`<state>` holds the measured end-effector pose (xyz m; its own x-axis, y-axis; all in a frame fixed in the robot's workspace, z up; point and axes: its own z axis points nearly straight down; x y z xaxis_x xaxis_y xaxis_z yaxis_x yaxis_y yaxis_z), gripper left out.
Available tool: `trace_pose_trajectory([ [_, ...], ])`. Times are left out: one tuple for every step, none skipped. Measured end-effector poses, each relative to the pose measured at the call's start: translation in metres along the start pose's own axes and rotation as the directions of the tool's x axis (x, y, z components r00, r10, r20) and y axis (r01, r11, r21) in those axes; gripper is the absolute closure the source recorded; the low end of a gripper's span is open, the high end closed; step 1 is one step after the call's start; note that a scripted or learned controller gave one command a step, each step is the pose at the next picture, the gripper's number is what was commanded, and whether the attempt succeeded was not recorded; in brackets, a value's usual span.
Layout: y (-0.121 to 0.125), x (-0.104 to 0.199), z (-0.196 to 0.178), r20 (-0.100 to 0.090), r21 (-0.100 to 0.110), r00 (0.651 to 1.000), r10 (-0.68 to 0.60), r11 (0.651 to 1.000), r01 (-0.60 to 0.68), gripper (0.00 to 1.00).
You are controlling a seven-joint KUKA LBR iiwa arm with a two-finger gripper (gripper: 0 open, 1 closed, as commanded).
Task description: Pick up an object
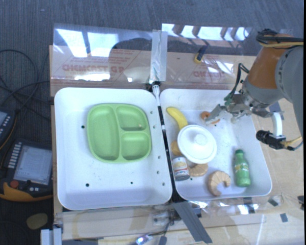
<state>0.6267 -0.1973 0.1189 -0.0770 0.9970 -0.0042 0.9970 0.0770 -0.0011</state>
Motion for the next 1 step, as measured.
trace_pose_trajectory([
  [0.0439, -0.0051, 0.0289, -0.011, 0.003, 0.996, 0.092, 0.996, -0.092, 0.00],
])
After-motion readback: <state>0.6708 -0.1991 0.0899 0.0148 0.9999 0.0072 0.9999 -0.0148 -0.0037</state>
